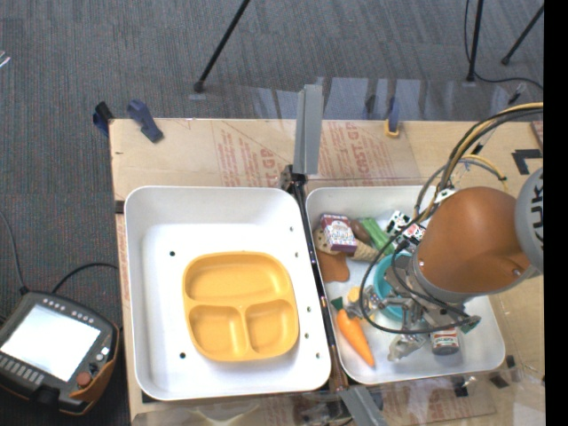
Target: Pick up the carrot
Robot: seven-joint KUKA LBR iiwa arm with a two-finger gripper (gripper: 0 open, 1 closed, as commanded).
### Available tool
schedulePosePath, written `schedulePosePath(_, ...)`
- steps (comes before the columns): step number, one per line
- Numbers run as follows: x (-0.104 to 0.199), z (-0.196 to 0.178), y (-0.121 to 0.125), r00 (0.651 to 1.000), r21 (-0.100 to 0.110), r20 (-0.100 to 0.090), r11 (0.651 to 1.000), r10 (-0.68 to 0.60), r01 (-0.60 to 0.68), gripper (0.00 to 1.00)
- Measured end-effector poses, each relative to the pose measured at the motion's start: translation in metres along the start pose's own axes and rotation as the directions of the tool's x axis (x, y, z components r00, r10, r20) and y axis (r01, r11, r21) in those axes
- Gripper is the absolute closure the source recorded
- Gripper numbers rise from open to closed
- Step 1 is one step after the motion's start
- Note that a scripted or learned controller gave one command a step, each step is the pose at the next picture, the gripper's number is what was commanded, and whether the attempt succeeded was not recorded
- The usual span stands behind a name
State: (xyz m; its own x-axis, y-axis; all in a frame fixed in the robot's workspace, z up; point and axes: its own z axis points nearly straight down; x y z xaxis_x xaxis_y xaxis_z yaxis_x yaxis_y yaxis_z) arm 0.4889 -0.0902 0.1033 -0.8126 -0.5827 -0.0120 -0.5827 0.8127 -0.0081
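The carrot (355, 337) lies in the right bin (491, 355), hard against its left wall near the front corner, leaf end pointing toward the back. The pincer (410, 334) hangs just beside it to the right, under the orange wrist band; how it is set cannot be told, and nothing is visibly held. The main risk, as I judge it, is that a descent so close to the wall strikes the rim or pushes the carrot aside. The arm hides much of the bin: a teal bowl (383, 282) is half covered and a small jar (446, 342) is barely readable.
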Motion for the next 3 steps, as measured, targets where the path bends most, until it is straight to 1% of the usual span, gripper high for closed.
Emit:
schedulePosePath(1, -0.014, 0.006, 0.003, 1.000, 0.005, 0.004, 1.000, -0.013, 0.013, 0.00)
schedulePosePath(2, -0.048, -0.085, 0.054, 0.971, -0.010, -0.005, 0.971, -0.241, 0.240, 0.00)
schedulePosePath(3, -0.028, -0.083, 0.055, 0.836, -0.018, -0.004, 0.836, -0.549, 0.549, 0.00)
